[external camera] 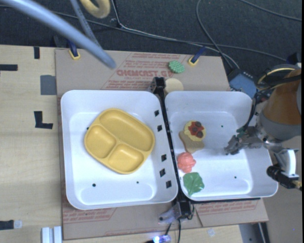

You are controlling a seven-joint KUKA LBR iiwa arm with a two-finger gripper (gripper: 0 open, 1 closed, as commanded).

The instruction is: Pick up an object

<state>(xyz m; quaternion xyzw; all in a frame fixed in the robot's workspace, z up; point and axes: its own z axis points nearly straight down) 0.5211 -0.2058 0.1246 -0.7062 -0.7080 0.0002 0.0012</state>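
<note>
Though plainly low in the right bin (218, 103), pincer (234, 147) too dark and small to judge: cannot tell how wide it stands, nothing made out in its grasp. Arm (281, 113) cut off by the right edge. Well apart to the left, along the bin's left wall: tan cake toy (193, 134) with red top, pink lump (186, 161) below it, green leaf shape (193, 182) nearest the front corner. Yellow divided plate (119, 140) tilted in the left bin (73, 103). Red lettering (139, 73) on the cardboard (137, 65) under the bins, blurred, perhaps "CHEMCAST". Grey tube (55, 16) out of focus across the upper left.
</note>
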